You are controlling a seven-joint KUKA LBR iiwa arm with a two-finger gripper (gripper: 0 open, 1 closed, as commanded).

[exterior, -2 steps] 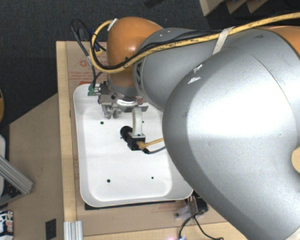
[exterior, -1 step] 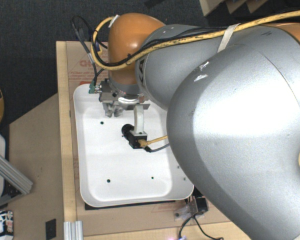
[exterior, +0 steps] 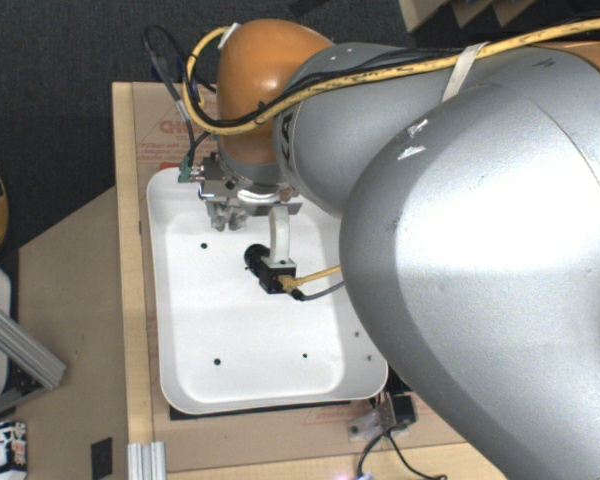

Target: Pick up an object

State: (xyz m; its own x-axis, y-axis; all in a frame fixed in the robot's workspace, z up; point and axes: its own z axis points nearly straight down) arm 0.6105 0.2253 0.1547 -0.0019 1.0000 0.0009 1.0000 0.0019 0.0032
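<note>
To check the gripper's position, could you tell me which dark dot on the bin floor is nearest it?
The uppermost dot, just below the gripper; the others sit far lower down.

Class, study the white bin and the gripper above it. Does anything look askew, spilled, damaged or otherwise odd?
Nothing stands out. The white bin lies flat and square on the bench, its visible rim whole and no spill on it. The gripper hangs over the bin's far end.
</note>
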